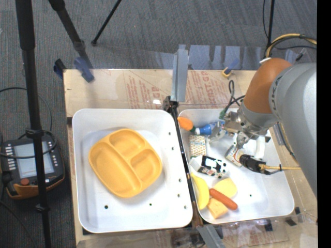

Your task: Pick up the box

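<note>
A small patterned box lies near the left wall of the right bin. My gripper hangs low over the back middle of that bin, to the right of the box and apart from it. The grey arm with its orange band reaches in from the right above it. A small white and red thing lies just below and left of the gripper; what it is I cannot make out.
The left bin holds a yellow divided plate. Around the box lie an orange piece, a blue item, a black-and-white toy, a banana, a red sausage and an orange block.
</note>
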{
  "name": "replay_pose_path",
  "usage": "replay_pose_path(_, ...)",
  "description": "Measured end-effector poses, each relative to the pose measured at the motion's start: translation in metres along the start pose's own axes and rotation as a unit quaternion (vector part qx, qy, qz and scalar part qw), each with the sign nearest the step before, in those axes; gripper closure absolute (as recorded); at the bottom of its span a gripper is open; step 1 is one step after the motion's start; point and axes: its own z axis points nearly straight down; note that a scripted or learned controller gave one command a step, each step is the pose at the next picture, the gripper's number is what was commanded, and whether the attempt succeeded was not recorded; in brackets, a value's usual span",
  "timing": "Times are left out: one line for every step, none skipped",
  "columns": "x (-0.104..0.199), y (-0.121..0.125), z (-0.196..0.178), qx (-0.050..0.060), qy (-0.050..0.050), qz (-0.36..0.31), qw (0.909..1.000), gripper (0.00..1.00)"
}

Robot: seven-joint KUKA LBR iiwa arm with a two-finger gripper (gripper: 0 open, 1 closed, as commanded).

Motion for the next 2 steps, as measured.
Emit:
replay_pose_path(0.001, 0.0, -0.009, 0.002, 0.0, -0.002, 1.0, 1.0)
replay_pose_path(-0.007, 0.018, -0.059, 0.0, 0.0, 0.159, 0.9872, 1.0)
